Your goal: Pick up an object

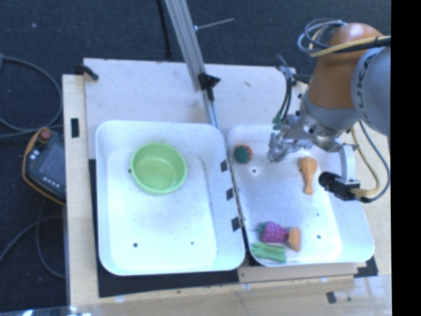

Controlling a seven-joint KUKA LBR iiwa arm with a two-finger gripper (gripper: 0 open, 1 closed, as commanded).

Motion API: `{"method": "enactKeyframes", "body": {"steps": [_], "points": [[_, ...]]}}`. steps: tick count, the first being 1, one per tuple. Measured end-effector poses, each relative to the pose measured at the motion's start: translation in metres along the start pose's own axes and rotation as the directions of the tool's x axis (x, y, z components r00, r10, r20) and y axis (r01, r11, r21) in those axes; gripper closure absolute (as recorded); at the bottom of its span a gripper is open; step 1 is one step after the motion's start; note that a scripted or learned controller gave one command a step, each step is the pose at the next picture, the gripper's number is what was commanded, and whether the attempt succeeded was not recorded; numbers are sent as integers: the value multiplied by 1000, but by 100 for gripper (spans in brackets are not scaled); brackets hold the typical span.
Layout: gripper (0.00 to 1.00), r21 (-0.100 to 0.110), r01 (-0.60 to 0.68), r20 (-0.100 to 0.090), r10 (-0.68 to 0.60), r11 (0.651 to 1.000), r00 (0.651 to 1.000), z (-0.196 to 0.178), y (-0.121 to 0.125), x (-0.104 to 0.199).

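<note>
My gripper (275, 151) hangs over the upper middle of the right bin (348, 242), its metal fingers pointing down and left with nothing visible between them. A small green and red ball-shaped toy (243, 153) lies just left of the fingertips, near the bin's upper left corner. An orange drumstick-shaped toy (307, 173) lies to the right of the gripper. At the bin's front edge a magenta toy (273, 232), an orange piece (294, 239) and a green piece (269, 251) sit close together.
The left bin (118, 242) holds a light green bowl (158, 168) in its upper left part. A slanted metal pole (187, 35) rises behind the bins, ending at a clamp (209, 82). A pendant (46, 166) lies on the floor at left.
</note>
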State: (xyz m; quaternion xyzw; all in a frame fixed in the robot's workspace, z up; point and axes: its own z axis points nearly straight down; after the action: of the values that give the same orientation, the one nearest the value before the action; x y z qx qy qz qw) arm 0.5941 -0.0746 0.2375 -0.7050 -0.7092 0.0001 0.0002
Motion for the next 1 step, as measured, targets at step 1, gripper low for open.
{"method": "enactKeyframes", "body": {"steps": [1], "points": [[100, -3, 2, -2, -2, 1000, 1000, -11, 8, 49]]}}
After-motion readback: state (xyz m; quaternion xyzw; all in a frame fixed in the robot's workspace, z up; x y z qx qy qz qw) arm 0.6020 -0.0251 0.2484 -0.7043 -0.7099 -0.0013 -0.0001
